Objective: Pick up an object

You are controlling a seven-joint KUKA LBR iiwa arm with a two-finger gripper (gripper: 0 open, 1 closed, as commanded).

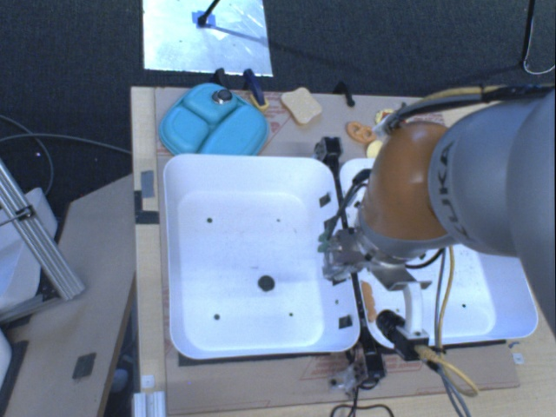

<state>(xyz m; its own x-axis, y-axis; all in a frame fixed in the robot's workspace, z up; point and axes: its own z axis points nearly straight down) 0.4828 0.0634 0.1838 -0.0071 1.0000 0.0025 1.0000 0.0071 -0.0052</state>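
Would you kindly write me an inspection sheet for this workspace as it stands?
Surface: bench bearing two white bins side by side, left bin and right bin.
Job's things: small dark object on the left bin's floor; an orange item in the right bin by the divide, partly hidden.
Clutter: blue divided tray, toast-like piece and orange bits behind the bins.
Gripper: gripper low over the divide between the bins; finger state hidden by the arm.
Cables: yellow cable and black leads by the front edge.
Surroundings: dark carpet, shiny sheet behind the bench, metal rail to the left.
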